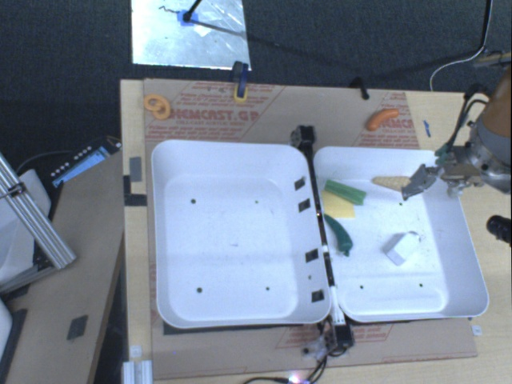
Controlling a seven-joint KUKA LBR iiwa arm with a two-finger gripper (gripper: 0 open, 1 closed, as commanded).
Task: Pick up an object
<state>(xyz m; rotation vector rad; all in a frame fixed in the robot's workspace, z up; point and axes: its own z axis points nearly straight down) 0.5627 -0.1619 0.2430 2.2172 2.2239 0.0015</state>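
The arm (490, 138) is cut off by the right edge, so just its wrist end and a bit of orange band show. The tool (416, 185) is small and dark against the white bin; whether it is wide, narrow or closed on anything cannot be told. Its tip hangs over the upper right part of the right bin (456, 294), right beside a pale tan cone-like piece (389, 182) that is partly blurred into the tool's shadow; contact between them cannot be made out.

The arm reaches in low from the right, the wrist angled downward and to the left, with the tool pointing toward the bin's middle.

In the right bin, near its left wall, a green strip (345, 191) lies across a yellow block (341, 207), and a darker green curved piece (339, 234) sits just below them. A white-grey block (400, 248) rests apart, toward the bin's middle right. The left bin (172, 214) stands alongside. On the counter (264, 110) behind the bins lie an orange sausage-shaped thing (382, 119) and a tan ring (157, 106).
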